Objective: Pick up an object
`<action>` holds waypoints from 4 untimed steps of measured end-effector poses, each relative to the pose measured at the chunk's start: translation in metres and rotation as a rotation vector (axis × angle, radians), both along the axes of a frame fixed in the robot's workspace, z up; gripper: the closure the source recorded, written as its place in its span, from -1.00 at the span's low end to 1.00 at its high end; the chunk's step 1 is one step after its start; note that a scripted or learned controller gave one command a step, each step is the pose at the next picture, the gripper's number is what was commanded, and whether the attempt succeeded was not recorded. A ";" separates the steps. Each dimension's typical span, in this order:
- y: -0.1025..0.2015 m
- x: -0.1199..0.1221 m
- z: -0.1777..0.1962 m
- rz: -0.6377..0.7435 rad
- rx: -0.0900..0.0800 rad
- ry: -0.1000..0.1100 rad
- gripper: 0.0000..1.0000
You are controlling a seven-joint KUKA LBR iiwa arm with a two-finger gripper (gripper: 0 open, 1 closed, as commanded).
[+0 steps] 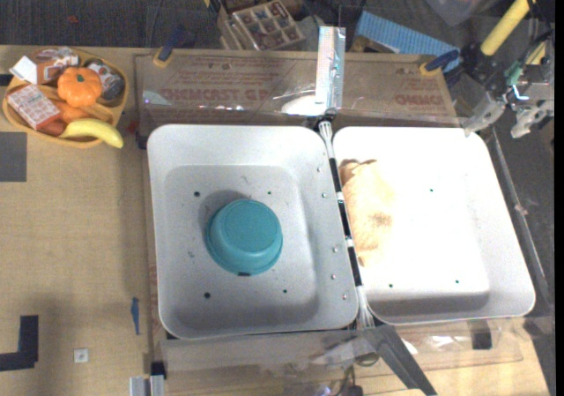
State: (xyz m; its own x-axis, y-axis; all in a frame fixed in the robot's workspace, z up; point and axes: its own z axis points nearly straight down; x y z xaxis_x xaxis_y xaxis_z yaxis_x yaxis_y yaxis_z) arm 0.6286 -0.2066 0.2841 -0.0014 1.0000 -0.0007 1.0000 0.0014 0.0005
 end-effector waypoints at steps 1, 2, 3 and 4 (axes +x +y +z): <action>0.096 -0.032 -0.094 0.100 0.000 0.000 -1.00; 0.109 -0.040 -0.187 0.075 0.000 -0.004 -1.00; 0.111 -0.022 -0.192 0.182 -0.003 -0.014 -1.00; 0.040 -0.007 -0.154 0.316 -0.002 -0.004 -1.00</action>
